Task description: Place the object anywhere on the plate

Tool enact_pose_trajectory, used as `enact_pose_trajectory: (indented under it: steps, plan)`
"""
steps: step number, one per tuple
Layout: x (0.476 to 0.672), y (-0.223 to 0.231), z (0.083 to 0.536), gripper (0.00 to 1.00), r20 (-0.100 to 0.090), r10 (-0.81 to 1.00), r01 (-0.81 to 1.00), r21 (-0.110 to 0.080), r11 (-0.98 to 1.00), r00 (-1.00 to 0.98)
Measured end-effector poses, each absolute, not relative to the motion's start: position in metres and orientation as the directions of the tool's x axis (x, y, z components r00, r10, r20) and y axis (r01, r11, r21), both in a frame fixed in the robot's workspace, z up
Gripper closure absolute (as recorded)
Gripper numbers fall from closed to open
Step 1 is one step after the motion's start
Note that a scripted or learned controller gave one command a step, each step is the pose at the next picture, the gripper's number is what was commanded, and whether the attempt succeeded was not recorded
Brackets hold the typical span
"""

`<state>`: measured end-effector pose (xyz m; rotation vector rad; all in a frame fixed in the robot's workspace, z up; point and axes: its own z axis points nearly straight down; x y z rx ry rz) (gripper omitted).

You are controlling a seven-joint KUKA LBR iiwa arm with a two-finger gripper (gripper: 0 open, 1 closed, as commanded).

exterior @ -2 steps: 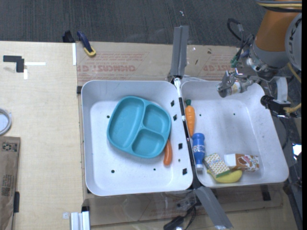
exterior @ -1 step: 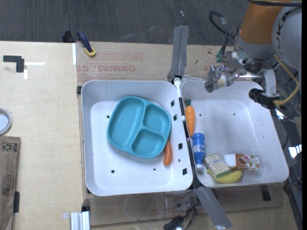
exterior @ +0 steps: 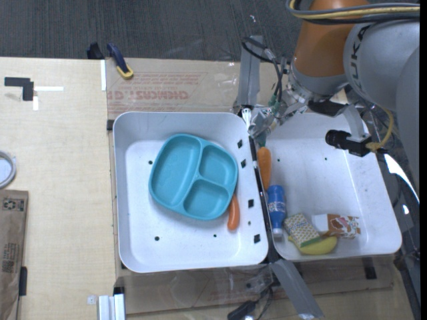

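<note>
Plate [exterior: 193,177] bare; carrot [exterior: 265,167] at its 3 o'clock; tool [exterior: 261,127] above: we cannot tell its state.

Two bins side by side on the bench. Left bin [exterior: 127,199] holds a divided plate [exterior: 193,177] near its centre, tilted. A carrot-like piece [exterior: 233,215] lies just off the plate's lower right rim, touching it, near the bin's right wall. Right bin [exterior: 373,179]: another carrot [exterior: 265,166] along its left wall, a bottle [exterior: 276,209] just below it on the same wall. In the front part sit a sponge-like block [exterior: 301,228], a banana [exterior: 318,245] touching it in front, and a small carton [exterior: 343,226] to their right. The gripper [exterior: 263,122] hangs over the right bin's back left corner.
</note>
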<state>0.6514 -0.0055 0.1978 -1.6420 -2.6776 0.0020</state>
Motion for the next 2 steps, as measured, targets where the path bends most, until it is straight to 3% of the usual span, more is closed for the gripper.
enact_pose_trajectory:
  steps: [1,2]
  plan:
    - [0.600,0.051,0.191,1.00,0.000,0.884,0.884,-0.002,0.468,-0.468]
    - [0.577,0.115,0.229,1.00,-0.001,0.740,0.740,0.000,0.673,-0.673]
